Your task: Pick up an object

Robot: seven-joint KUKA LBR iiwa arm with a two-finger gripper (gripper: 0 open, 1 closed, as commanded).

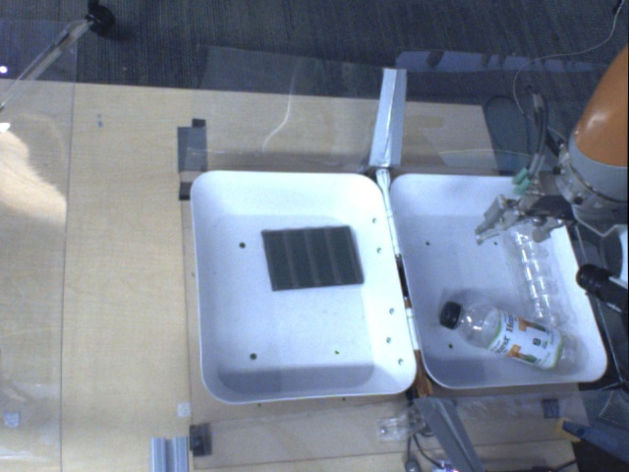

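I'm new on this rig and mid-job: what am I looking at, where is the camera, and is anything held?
One camera looks down at a slant on a wooden bench. Two shallow white bins sit side by side. The left bin holds a dark ribbed pad. The right bin holds a clear plastic bottle with a black cap, lying on its side. The grey and orange robot arm reaches in from the right; its end effector is over the right bin, above the bottle. Nothing shows between its fingers.

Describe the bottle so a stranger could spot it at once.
Find the right bin of the two white ones. Along its near edge lies a clear plastic bottle on its side, black cap pointing left. Its green-and-orange label sets it apart from the dark ribbed pad in the left bin.
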